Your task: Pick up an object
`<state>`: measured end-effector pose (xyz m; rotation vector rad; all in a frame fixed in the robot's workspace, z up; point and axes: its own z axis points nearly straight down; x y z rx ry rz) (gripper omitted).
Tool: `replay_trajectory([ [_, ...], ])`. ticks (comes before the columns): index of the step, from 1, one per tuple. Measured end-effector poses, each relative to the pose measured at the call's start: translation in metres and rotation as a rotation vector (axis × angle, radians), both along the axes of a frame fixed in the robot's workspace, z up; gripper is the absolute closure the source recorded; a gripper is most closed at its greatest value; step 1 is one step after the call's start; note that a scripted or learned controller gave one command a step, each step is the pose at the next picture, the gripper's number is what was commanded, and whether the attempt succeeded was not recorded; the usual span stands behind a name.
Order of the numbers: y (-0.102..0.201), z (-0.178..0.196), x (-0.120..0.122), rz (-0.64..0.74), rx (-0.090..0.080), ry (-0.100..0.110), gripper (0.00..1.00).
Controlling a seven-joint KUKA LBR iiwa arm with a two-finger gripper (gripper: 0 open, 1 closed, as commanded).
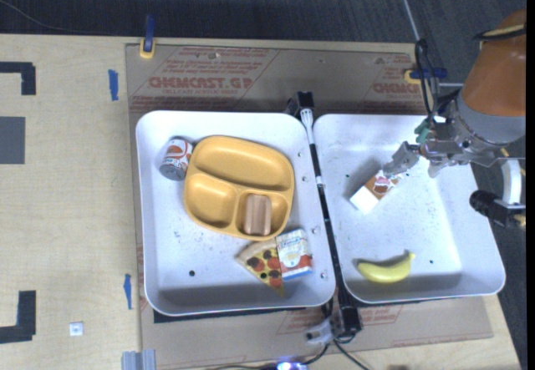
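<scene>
In the right bin (468, 218) a small white carton with a red label (374, 191) lies tilted near the middle. My gripper (406, 158) hangs just beyond the carton's upper right end, very close to it or touching it. The grey arm with its orange band (495, 80) reaches in from the right. A yellow banana (386, 269) lies near the right bin's front wall.
The left bin (159, 260) holds a yellow divided plate (238, 168) with a brown sausage (257, 214) in one compartment. A can (175, 158) lies at its left. A pizza slice (263, 261) and a small carton (293, 251) lie in front of the plate.
</scene>
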<state>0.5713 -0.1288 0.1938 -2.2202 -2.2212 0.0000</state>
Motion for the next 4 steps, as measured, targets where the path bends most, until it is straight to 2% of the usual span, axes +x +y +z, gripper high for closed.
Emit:
replay_trajectory([
  [1, 0.025, -0.078, 0.015, -0.001, -0.002, -0.003, 0.0],
  [2, 0.014, -0.105, -0.049, 0.001, -0.003, -0.015, 0.0],
  [3, 0.029, -0.105, -0.051, -0.003, -0.009, -0.015, 0.0],
  [4, 0.031, -0.105, -0.044, -0.005, -0.008, -0.008, 0.0],
])
